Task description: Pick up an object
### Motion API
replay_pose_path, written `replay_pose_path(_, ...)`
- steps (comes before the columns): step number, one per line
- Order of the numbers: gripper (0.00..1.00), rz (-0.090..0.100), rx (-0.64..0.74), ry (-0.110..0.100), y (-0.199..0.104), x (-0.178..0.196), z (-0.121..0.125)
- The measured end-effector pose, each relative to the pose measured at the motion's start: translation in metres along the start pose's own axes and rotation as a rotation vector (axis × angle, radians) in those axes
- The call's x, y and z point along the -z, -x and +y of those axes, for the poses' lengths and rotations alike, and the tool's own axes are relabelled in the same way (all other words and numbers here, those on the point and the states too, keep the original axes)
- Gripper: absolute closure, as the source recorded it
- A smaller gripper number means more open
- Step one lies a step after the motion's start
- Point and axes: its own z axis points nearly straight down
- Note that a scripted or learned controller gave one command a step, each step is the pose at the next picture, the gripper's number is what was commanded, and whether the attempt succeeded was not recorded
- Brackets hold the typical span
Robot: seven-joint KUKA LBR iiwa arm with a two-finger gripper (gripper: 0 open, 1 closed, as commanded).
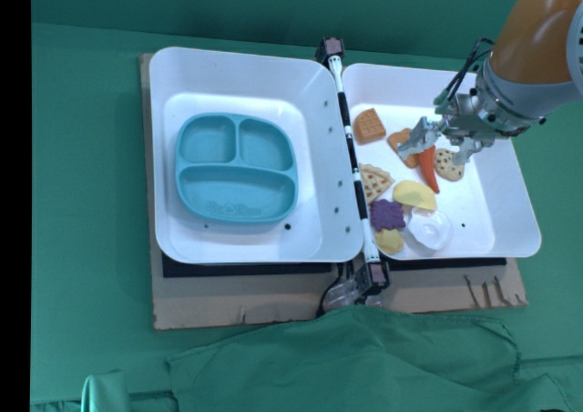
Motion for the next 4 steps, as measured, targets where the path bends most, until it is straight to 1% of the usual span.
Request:
replay_pose_path(1,0.00,0.000,-0.001,0.001,0.000,-0.042,-0.005)
replay_pose_path(2,0.00,0.000,-0.002,-0.001,0.000,-0.091,-0.015)
replay_pose_path(3,0.00,-0.005,-0.001,0.024,0.003,-0.101,-0.009)
replay_pose_path(4,1.00,-0.008,-0.006,0.029,0.004,-0.091,-0.009)
